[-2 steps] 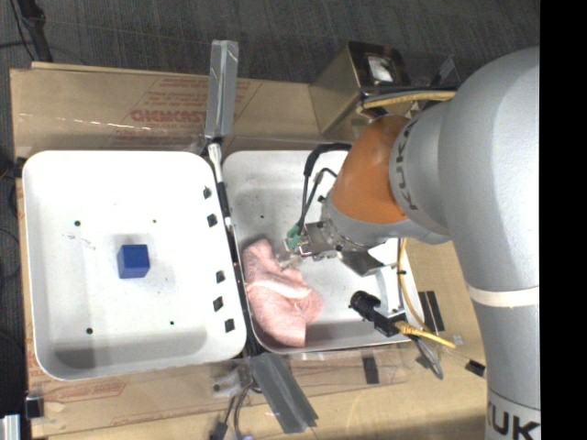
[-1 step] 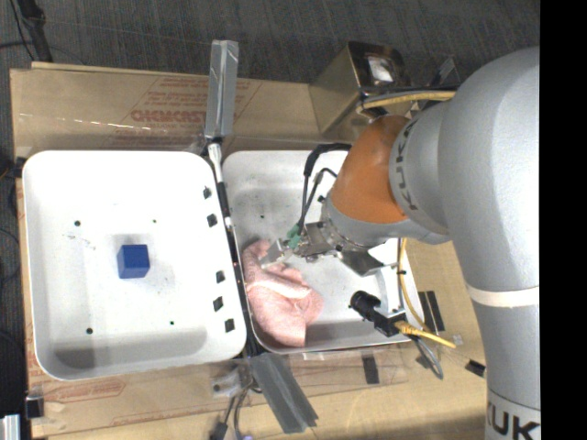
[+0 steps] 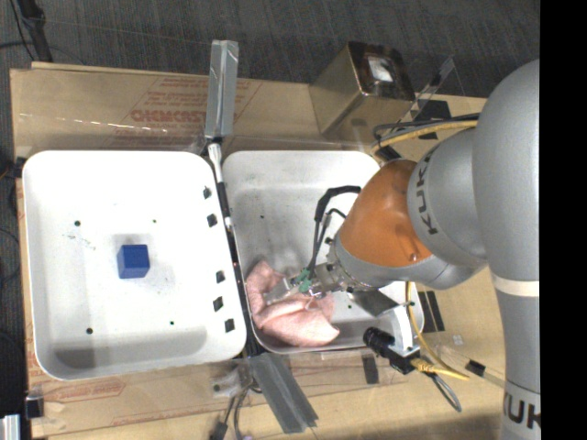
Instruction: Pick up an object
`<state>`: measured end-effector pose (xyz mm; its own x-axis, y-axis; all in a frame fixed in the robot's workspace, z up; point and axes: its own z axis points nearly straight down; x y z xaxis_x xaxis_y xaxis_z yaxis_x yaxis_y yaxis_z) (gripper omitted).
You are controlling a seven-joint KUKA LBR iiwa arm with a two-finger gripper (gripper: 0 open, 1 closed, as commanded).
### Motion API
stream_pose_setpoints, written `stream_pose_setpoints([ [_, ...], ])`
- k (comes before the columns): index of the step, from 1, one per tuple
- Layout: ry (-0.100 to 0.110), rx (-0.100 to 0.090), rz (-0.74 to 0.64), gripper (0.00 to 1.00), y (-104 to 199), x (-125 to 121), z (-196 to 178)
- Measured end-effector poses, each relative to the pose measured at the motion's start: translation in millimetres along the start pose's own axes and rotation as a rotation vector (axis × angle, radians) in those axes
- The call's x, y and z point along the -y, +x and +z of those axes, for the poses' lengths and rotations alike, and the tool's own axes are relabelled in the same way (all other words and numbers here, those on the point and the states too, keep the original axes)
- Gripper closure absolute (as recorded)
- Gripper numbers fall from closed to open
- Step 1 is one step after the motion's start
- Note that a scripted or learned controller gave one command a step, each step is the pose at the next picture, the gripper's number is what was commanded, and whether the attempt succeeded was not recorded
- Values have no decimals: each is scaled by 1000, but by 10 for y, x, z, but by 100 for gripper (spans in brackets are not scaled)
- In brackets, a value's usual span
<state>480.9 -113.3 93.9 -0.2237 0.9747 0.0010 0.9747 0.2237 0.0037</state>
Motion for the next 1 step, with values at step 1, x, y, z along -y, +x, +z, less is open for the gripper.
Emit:
stream_pose_setpoints([
  [1,4,0,40,0,-371,119,-659],
])
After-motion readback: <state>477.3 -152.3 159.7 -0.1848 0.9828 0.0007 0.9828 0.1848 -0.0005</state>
